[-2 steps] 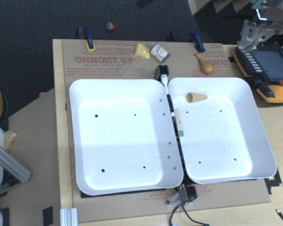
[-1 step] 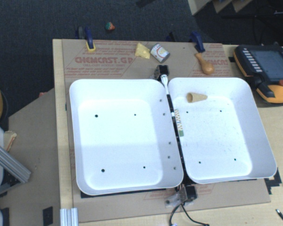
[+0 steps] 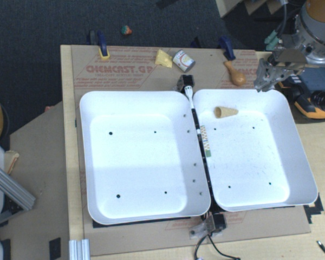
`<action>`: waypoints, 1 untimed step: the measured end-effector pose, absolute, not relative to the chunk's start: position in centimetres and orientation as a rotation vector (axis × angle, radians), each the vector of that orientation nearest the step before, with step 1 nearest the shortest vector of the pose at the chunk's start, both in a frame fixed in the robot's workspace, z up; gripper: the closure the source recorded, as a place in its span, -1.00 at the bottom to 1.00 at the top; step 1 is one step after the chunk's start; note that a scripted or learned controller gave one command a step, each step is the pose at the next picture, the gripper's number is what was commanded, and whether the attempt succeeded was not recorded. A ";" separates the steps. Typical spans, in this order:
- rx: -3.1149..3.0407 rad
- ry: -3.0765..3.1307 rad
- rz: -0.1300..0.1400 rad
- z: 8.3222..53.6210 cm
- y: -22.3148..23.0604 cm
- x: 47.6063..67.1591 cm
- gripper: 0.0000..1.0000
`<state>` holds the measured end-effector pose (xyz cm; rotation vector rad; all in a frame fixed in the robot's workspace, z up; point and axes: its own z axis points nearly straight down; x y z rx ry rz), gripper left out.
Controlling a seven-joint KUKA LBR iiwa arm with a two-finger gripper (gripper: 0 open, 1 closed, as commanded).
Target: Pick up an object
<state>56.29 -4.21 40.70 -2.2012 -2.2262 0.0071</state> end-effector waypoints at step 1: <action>-2.217 -2.229 -0.007 45.5 -0.6 50.4 1.00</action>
